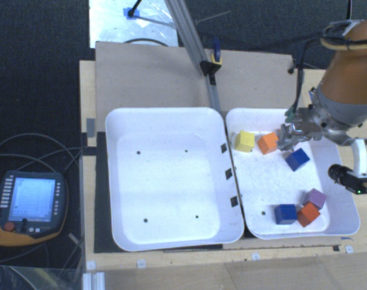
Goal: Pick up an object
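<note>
claw point(287, 139) low in right bin point(250, 222) — just beside orange cube point(268, 142) and blue cube point(297, 159) | grip state: cannot tell | yellow cube point(244, 141) left of orange — apart

Count: 2 white bins, left bin point(165, 119) and right bin point(343, 225). 6 cubes, all in the right bin: 1 yellow point(244, 141), 2 orange point(267, 142) point(308, 214), 2 blue point(297, 159) point(285, 214), 1 purple point(315, 197). Left of the bins: 1 pendant point(27, 207).
</note>
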